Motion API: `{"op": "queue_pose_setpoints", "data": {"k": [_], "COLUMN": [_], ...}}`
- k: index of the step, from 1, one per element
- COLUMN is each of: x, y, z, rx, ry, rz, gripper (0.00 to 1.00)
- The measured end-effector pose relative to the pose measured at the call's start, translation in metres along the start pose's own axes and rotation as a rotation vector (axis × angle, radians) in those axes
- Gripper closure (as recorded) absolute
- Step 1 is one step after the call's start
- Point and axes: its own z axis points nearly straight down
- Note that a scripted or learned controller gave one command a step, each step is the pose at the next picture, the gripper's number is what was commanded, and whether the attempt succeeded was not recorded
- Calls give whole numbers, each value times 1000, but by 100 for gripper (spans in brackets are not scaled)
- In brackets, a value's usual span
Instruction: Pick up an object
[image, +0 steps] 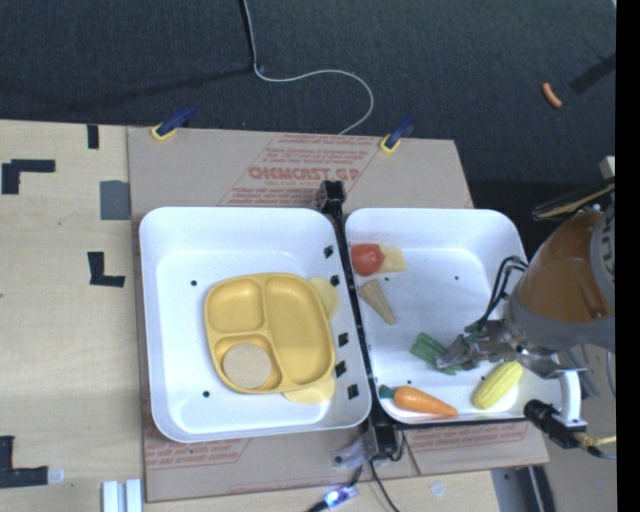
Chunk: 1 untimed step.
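Grey arm's gripper (468, 352) sits low in the right bin (440, 232), lower right of frame, tips touching the green toy piece (430, 349); grip state unclear, can't tell. Corn cob (497, 385) just beside, carrot (425, 402) near the bottom rim.

The bench (60, 300) carries cardboard (300, 170) under two white bins (160, 300).

Arm enters from right; gripper (462, 352) low in right bin (440, 225), at or just beside green piece (428, 347); contact unclear. Corn cob (497, 384) just right of gripper, carrot (424, 402) by front wall. Tomato (366, 258) and tan wedge (378, 300) near divider. Left bin (170, 235) holds yellow divided plate (268, 330).
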Motion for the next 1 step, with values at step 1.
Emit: {"op": "queue_pose_setpoints", "data": {"k": [1], "x": [-5], "y": [1], "z": [-61], "rx": [-2], "ry": [-6], "rz": [2], "gripper": [100]}}
